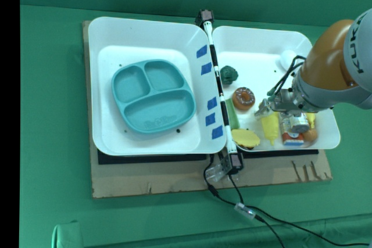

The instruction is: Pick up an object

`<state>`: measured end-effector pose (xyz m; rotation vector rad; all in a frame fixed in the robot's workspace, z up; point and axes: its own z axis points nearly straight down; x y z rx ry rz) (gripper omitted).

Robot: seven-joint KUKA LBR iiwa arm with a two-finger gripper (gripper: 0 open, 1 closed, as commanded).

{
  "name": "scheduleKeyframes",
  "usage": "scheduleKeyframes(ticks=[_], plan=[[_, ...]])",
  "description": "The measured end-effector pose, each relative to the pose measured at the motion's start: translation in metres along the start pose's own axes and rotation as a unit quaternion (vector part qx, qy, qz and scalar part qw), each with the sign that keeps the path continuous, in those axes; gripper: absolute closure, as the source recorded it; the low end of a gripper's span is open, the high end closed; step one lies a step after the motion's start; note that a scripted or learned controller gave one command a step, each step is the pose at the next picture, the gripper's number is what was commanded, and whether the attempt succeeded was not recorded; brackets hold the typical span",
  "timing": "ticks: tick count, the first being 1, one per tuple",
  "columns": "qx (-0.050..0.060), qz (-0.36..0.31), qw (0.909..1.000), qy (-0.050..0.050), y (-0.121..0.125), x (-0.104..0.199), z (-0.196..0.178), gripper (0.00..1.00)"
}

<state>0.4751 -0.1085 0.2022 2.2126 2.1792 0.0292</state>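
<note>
1. Gripper (286, 119) sits low over the right bin (256, 43), near its front right corner. The wrist and orange band hide most of it; whether the fingers are spread or closed, cannot tell.
2. Nothing visibly held between the fingers.
3. Directly under the gripper: a small can-like item with a red label (293, 136), partly covered by the gripper body. Too obscured to name exactly.
4. Yellow mustard-style bottle (270, 126) lies just left of the gripper, touching or nearly touching it; contact unclear.
5. Orange rounded item (311, 135) at the bin's right front edge, half hidden behind the can.
6. Chocolate donut (243, 99) mid-bin, left of the gripper and apart from it.
7. Broccoli floret (228, 74) behind the donut, near the divider.
8. Toy burger (246, 138) at the front left of the right bin, beside a green stick-like piece (233, 116) along the wall.
9. White rounded object (289, 58) at the back right, partly cut off by the arm.
10. Left bin (104, 38) holds a teal divided plate (154, 96), flat, three compartments.
11. Blue tape squares (209, 104) on the left bin's inner wall; black cable (261, 220) trails off the front.
</note>
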Motion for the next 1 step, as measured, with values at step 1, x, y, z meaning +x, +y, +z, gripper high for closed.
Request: scheduleKeyframes(ticks=[1], plan=[[0.000, 0.000, 1.0000, 0.000, 0.0000, 0.0000, 0.0000, 0.00]])
